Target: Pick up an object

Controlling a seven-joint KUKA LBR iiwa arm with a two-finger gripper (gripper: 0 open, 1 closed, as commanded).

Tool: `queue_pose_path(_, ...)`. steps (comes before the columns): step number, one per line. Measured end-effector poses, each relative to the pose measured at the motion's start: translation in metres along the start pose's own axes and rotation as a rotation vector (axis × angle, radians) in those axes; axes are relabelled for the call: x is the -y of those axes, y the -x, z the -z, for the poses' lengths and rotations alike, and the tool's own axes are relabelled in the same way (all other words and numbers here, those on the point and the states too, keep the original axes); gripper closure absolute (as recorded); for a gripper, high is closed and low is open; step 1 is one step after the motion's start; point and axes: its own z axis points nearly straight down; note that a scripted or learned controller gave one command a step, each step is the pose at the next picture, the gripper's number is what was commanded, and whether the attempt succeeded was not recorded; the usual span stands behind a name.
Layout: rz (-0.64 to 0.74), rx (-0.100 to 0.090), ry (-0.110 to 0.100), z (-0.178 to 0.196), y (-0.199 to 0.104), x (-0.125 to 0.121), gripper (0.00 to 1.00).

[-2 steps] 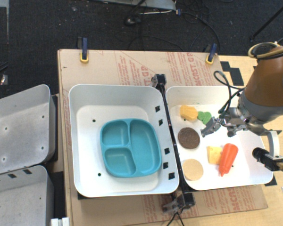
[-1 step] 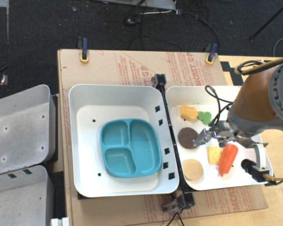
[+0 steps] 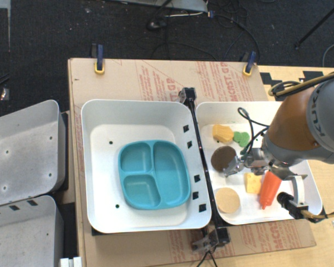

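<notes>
Two white bins sit side by side on a brown board. The left bin [image 3: 94, 127] holds a teal tray [image 3: 154, 174] with three parts, and it lies flat near the middle of that bin.

The right bin [image 3: 256, 109] holds the small toys. The arm [image 3: 306, 124] comes in from the right and bends down over this bin. Its gripper [image 3: 239, 164] is low in the bin, near the middle. It is too small and dark to tell if it is spread or pinching, and nothing can be seen held in it.

Just left of the gripper, touching or nearly touching it, is a brown round thing [image 3: 222, 157]. Past the gripper, toward the back of the bin, lie a yellow block [image 3: 223, 133] and a green toy [image 3: 242, 138], which are close together. On the near side of the gripper, just beside it, is a small yellow piece [image 3: 253, 182]. An orange toy [image 3: 269, 189] like a carrot lies right next to that piece, under the arm. A tan disc [image 3: 228, 199] lies near the front of the bin, a little way from the gripper.

A black strip with clips runs between the two bins.
</notes>
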Motion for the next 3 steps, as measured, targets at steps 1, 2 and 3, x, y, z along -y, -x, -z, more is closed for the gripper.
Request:
queue_pose_path(1,-0.001,0.002,0.006,0.012,0.001,-0.002,1.0)
queue_pose_path(2,0.006,-0.007,-0.008,0.061,-0.009,-0.003,1.0)
queue_pose_path(3,0.005,-0.006,-0.006,0.122,-0.007,0.001,1.0)
